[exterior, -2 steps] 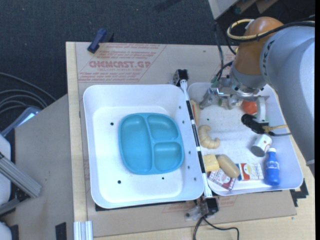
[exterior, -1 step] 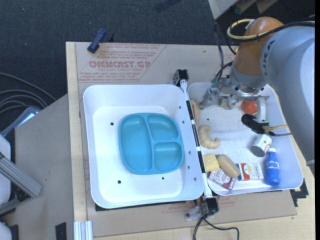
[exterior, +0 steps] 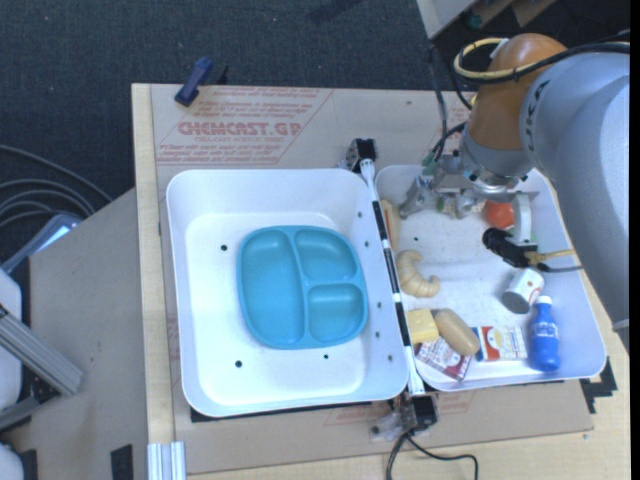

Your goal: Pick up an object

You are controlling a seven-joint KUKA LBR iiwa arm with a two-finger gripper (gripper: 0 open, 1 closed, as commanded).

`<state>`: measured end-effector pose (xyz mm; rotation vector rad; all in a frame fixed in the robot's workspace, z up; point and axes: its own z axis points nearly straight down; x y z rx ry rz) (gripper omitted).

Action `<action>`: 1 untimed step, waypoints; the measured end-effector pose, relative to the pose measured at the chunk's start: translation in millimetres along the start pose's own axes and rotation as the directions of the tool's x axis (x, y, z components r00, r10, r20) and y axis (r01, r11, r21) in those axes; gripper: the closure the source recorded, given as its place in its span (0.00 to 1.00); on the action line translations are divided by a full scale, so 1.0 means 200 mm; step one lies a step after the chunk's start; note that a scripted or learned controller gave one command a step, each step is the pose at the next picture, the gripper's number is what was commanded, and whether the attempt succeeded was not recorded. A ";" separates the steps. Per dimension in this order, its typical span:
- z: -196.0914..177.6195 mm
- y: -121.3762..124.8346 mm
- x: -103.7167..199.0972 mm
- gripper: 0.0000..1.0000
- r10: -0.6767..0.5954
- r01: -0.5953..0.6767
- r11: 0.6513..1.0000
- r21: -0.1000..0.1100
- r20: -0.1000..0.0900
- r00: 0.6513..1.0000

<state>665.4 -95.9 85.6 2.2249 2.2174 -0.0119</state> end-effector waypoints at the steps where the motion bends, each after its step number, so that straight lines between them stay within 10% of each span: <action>1: 0.00 0.00 -0.05 0.00 -0.001 0.001 1.000 0.000 -0.007 1.000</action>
